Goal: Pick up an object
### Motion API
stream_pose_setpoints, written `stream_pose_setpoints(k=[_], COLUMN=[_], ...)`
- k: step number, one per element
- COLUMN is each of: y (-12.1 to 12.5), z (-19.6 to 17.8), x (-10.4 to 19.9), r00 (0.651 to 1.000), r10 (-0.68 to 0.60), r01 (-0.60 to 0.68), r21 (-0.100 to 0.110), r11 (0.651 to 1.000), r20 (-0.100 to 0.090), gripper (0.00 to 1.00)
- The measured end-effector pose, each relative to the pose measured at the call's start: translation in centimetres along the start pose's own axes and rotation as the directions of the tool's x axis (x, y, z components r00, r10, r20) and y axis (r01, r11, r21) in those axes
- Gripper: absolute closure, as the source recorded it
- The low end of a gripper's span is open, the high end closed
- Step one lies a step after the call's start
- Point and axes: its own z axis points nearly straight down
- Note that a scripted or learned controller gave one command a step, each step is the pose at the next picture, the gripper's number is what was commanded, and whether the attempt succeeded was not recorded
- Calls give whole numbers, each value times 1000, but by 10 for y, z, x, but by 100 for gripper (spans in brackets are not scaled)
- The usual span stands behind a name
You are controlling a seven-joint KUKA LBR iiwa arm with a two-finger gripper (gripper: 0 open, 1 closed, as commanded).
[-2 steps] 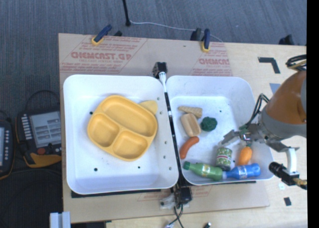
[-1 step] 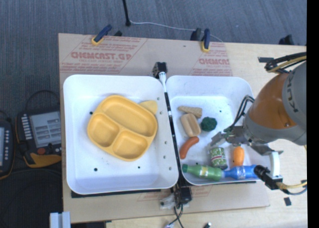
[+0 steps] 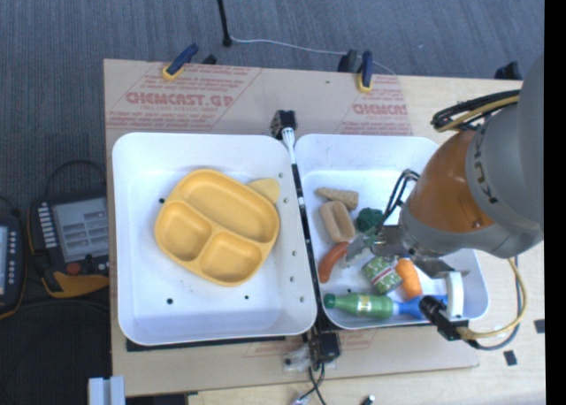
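There are two white bins: the left bin (image 3: 133,244) holds one yellow divided plate (image 3: 217,226) and, at its 1 o'clock, one pale yellow piece (image 3: 265,187) half hidden under the plate. The right bin (image 3: 354,151) holds one biscuit (image 3: 337,195), one hot dog (image 3: 337,220), one red sausage (image 3: 332,260), one green bottle (image 3: 363,306), one carrot (image 3: 409,278), one green can (image 3: 381,274) and one dark green thing (image 3: 369,217), hard to identify. The gripper (image 3: 382,244) is low in this bin, at 12 o'clock of the can; whether it is clenched or released, I cannot tell, because the arm (image 3: 460,191) covers it.
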Motion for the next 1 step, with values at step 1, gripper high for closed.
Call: stream_pose_setpoints(k=[1], y=[1], z=[-11], x=[1], r00=[1000], r10=[-1], r01=[1], r21=[1], r11=[1000], r20=[-5], gripper=[100])
